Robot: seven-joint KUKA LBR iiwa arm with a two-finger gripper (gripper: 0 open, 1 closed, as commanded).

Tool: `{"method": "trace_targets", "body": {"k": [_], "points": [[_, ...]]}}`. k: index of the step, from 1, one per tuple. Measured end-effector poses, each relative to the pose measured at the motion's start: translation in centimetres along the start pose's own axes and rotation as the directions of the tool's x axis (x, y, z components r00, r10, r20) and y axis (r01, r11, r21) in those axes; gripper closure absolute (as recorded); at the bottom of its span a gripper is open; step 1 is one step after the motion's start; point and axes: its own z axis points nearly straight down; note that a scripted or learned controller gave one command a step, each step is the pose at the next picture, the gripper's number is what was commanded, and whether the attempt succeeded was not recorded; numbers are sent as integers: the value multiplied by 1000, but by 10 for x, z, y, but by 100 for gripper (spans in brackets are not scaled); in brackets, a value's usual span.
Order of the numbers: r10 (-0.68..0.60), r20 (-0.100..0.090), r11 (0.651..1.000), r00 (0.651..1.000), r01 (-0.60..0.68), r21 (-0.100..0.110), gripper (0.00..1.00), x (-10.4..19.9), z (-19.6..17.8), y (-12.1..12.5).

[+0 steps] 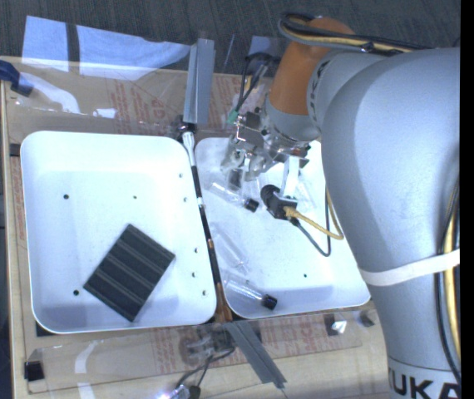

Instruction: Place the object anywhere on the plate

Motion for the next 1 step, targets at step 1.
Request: {"method": "trace_targets", "body": {"k": [1], "points": [[-231,2,973,973,231,-4,100,67,-44,-11]]}}
